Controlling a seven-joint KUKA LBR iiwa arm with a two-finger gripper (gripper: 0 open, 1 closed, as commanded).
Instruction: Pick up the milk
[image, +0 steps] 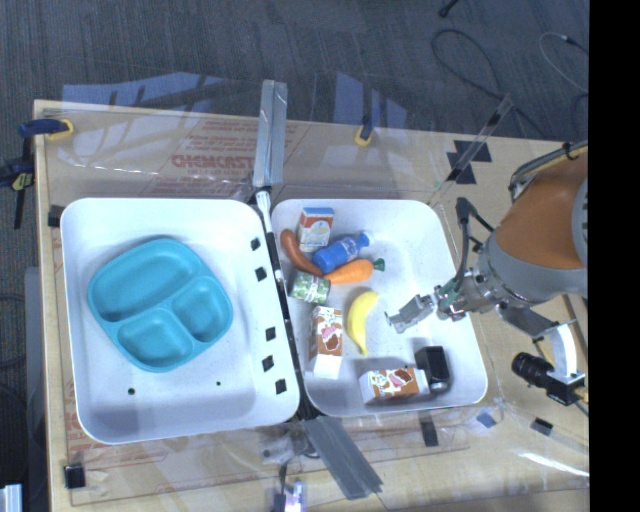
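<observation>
Three small cartons lie in the right bin (452, 250). A white one with an orange top (314, 228) stands at the far left corner. A brown-and-white one (327, 340) lies near the divider, and a red-and-white one (393, 382) lies on its side by the near wall. I cannot read which is the milk. My gripper (405, 313) hangs over the right half of this bin, right of the banana (360, 318) and above the red-and-white carton. Nothing shows in its grasp.
Around the cartons lie a blue bottle (340, 250), a carrot (350, 271), a sausage (291, 250), a green can (309, 288) and a black block (433, 367). The left bin (90, 400) holds a blue divided plate (160, 302).
</observation>
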